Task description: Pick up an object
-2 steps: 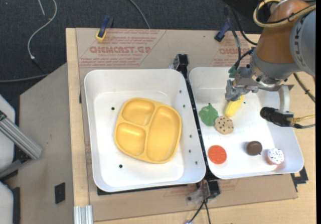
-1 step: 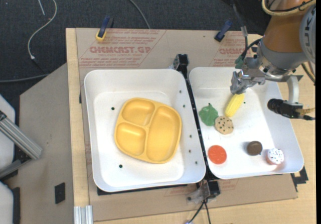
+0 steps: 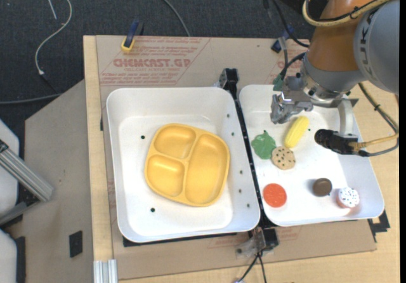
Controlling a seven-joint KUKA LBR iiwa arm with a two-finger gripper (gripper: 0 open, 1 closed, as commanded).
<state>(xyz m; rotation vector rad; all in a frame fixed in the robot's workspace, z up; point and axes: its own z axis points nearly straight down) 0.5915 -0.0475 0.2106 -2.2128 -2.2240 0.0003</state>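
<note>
Six small objects lie scattered around the metal two-finger claw [image 3: 283, 112], which hangs low over the far end of the right-hand shallow white bin [image 3: 374, 180]; whether it is released or clenched cannot be told from this slant, and nothing visibly sits in it. Just beside the claw, toward the near side, lies a yellow plastic corn cob [image 3: 296, 131], the likeliest thing to be picked. A little nearer the camera sit a green leafy toy [image 3: 262, 144] and a round speckled cookie [image 3: 283, 158], touching or nearly so. Farther off rest a red-orange disc [image 3: 275, 195], a brown ball [image 3: 321, 186] and a white dotted piece [image 3: 347, 198]. Well away, in the left-hand white bin [image 3: 120, 117], lies a yellow sectioned plastic plate [image 3: 187, 164].

The risk, as I judge it: the claw stands off the cob's middle, so a descent could clip one end and roll the rounded toy aside, or nudge it against the green piece.
</note>
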